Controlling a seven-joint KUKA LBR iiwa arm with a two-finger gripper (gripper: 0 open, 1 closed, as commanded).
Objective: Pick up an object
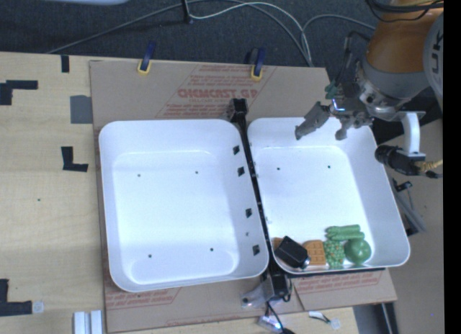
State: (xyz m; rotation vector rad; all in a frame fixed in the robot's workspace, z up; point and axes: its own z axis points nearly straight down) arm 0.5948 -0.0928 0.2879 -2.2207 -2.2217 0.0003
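Note:
My gripper (325,128) hangs open over the far edge of the right bin (317,188), with nothing between its two spread fingers. The objects lie far from it along that bin's near wall: a black block (292,252), a tan waffle-like piece (314,252), a green bumpy toy (336,251), a green elongated toy (343,232) and a round green ball (358,251).
The left bin (173,203) sits beside the right one, joined by black clips along the divider (247,181). Both rest on a cardboard sheet (209,91) held by blue and yellow clamps. Cables trail across the dark floor behind.

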